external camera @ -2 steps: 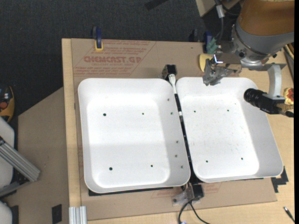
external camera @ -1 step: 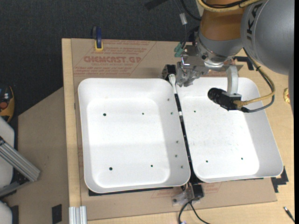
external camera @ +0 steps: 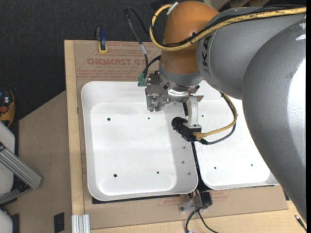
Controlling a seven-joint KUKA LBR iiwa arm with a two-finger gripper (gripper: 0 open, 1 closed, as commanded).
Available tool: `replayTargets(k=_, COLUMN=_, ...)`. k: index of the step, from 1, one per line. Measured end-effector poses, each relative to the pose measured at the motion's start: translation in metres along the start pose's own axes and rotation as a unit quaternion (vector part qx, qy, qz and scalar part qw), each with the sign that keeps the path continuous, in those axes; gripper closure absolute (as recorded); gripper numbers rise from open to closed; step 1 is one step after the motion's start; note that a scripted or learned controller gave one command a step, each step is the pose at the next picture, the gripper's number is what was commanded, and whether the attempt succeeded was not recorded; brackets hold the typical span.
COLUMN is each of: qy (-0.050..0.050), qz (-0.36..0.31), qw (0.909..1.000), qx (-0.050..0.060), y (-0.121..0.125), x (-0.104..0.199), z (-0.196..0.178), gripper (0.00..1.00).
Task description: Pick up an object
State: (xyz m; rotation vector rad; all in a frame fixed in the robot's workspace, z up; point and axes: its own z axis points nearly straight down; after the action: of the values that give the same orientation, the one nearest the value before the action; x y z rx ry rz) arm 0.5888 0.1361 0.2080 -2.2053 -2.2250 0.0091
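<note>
Metal two-finger hand over the far right corner of the left shallow white plastic bin.
Finger state impossible to tell; no graspable object discernible on the bin floor, just small dark dots.

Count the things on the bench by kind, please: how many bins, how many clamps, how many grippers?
White bins: 2, the left bin and the right bin.
Blue and yellow clamp: 1.
Gripper: 1, above the left bin's far edge.
Total: 4.
</note>
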Motion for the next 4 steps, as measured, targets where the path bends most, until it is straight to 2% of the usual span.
replayTargets(k=1, qy=-0.001, qz=0.007, qw=0.9999, qx=-0.010, y=0.019, x=-0.049, z=-0.077, gripper=1.00)
replayTargets(k=2, qy=-0.001, qz=0.005, qw=1.0000, qx=-0.007, y=-0.001, x=-0.057, z=-0.101, gripper=1.00)
replayTargets(k=3, qy=-0.001, qz=0.001, qw=1.0000, qx=-0.001, y=0.013, x=0.014, z=-0.018, gripper=1.00)
replayTargets(k=4, qy=-0.001, qz=0.007, qw=0.9999, qx=-0.010, y=0.026, x=-0.037, z=-0.099, gripper=1.00)
